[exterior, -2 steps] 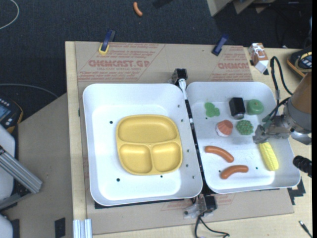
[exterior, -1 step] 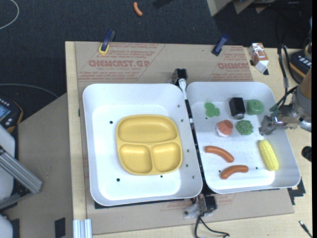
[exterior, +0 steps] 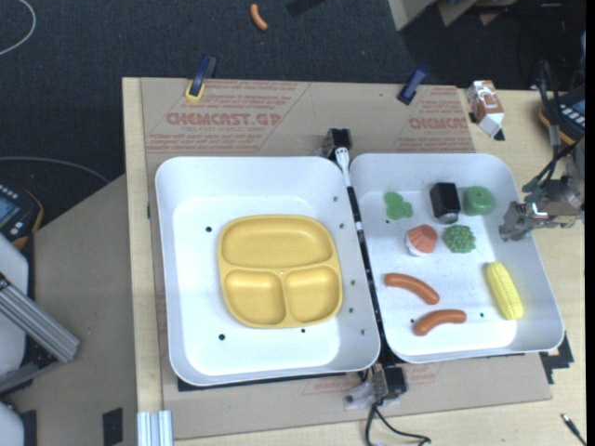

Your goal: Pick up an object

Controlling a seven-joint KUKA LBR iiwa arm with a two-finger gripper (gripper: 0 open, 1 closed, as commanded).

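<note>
Desk [exterior: 279,110] of pale board carries two shallow white bins side by side, with printed red lettering showing on the board behind them. The left bin [exterior: 186,193] holds a yellow divided plate [exterior: 279,269] with three compartments, lying flat near its middle. The right bin [exterior: 530,328] holds the loose items. Along its far side sit a small green leafy piece [exterior: 398,205], a black block [exterior: 444,201] and a round green piece [exterior: 479,200]. Just in front of these lie a red-and-white piece [exterior: 421,240] and a green broccoli floret [exterior: 458,240], close together but apart. Nearer the camera lie two orange-red sausages: one sausage [exterior: 411,288] slanting toward the bin's middle, the other sausage [exterior: 438,321] near the front wall. A yellow corn cob [exterior: 503,289] lies toward the right wall, its length running front to back, well apart from the sausages.

The gripper [exterior: 522,219] hangs over the right bin's right rim, level with the round green piece and the floret but apart from both. It is small and dark here, and whether it stands wide or narrow I cannot tell; nothing is seen held in it.

Two clamps pin the board's far edge: a yellow-tipped clamp [exterior: 197,80] and a blue clamp [exterior: 412,85]. A small carton [exterior: 485,105] lies at the far right corner of the desk. On the dark floor beyond lies one small orange piece [exterior: 258,16].
</note>
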